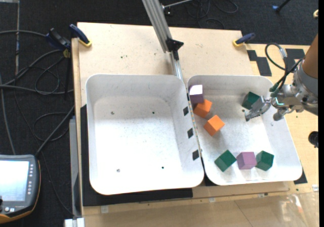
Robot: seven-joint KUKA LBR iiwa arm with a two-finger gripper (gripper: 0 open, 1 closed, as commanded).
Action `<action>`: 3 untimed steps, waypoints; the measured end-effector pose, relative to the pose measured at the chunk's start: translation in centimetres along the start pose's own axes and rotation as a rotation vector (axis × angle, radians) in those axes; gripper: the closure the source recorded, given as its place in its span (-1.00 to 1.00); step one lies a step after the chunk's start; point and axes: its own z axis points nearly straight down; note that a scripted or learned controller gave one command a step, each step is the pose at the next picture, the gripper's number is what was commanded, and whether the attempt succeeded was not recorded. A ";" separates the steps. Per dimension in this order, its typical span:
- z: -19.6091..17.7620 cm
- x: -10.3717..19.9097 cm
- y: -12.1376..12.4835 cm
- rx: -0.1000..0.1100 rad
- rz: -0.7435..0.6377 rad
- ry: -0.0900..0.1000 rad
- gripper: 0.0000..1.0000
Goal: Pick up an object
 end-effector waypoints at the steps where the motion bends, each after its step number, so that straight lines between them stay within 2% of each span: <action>1: -0.2 0.0 0.0 -0.003 0.002 -0.001 -1.00; 2: 6.2 -0.1 0.3 0.005 0.004 0.001 -1.00; 3: 10.8 -0.5 -0.2 0.003 0.004 0.001 -1.00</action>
